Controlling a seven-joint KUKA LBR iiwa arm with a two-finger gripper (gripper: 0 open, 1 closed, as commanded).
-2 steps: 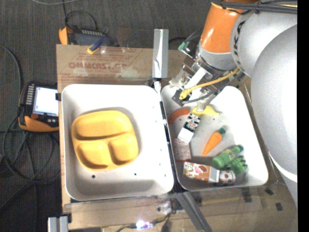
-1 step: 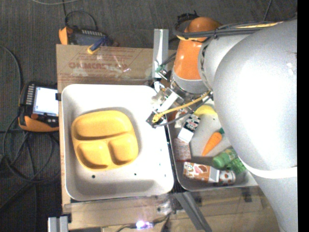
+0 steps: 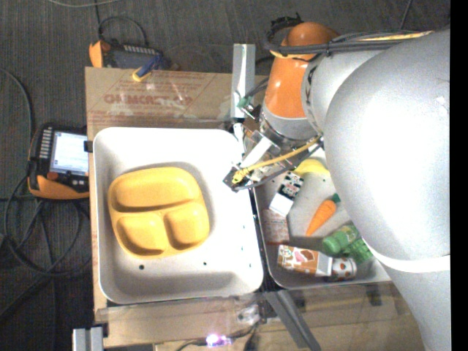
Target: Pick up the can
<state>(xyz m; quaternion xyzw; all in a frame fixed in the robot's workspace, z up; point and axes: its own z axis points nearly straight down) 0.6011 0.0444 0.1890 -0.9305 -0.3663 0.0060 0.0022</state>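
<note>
1 fixed camera above bench (image 3: 168, 93), looking down at slant on 2 white bins (image 3: 102, 218); arm (image 3: 380, 123) near lens.

Yellow tray (image 3: 157, 210) with 3 compartments in white bin (image 3: 219, 218); orange carrot (image 3: 321, 216), green bottle (image 3: 345, 240), can (image 3: 316, 262) in orange, red and white print, white box (image 3: 287, 194) with black-and-green checks; grey arm (image 3: 387, 145), orange band (image 3: 291, 82)
</note>
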